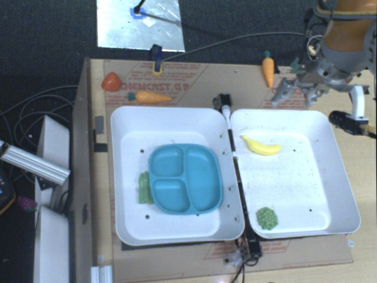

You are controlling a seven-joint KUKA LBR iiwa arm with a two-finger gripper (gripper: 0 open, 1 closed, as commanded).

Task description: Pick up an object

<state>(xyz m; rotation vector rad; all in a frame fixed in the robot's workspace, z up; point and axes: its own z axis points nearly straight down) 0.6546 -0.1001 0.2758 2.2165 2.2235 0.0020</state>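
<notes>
A yellow banana [262,146] lies near the back of the right bin [339,175]. A green bumpy ball [267,218] sits at that bin's front left. My gripper [297,93] hangs above the right bin's back rim, up and to the right of the banana and apart from it. Its fingers [282,92] are spread open with nothing between them. In the left bin [126,158] a blue divided plate [184,178] lies flat, and a green pod-like piece [144,188] rests against the plate's left edge.
On the cardboard behind the bins lie an orange carrot [268,69], a second carrot [150,97] and a red tomato-like piece [111,82]. A blue and yellow clamp [156,59] grips the board's back edge. A foil sheet [140,13] sits further back. Cables run at the left.
</notes>
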